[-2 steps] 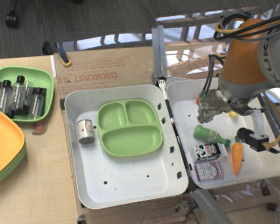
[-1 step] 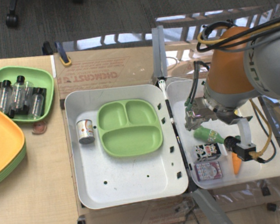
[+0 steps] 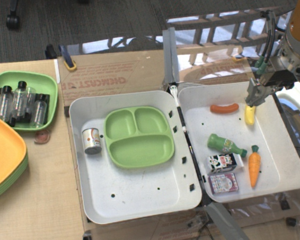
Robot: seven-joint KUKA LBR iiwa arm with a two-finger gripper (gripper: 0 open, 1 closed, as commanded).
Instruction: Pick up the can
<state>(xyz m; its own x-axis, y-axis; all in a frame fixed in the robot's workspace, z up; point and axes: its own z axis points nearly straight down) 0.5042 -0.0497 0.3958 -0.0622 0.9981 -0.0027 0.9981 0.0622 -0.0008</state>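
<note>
The can (image 3: pixel 91 140) is small and silver with a reddish label. It stands upright in the left bin (image 3: pixel 142 197), near that bin's left wall and just left of a green divided plate (image 3: pixel 139 135). My gripper (image 3: pixel 254 99) hangs over the far right part of the right bin (image 3: pixel 284 177), just above a yellow banana-like toy (image 3: pixel 250 115). It is far to the right of the can, with nothing visibly held.
The right bin also holds an orange sausage (image 3: pixel 224 108), a green bottle (image 3: pixel 225 145), a small milk carton (image 3: pixel 224 161), a pink box (image 3: pixel 224 182) and a toy carrot (image 3: pixel 254 167). On the left bench are a green tray of bottles (image 3: pixel 22 101) and stacked orange plates (image 3: pixel 1 153).
</note>
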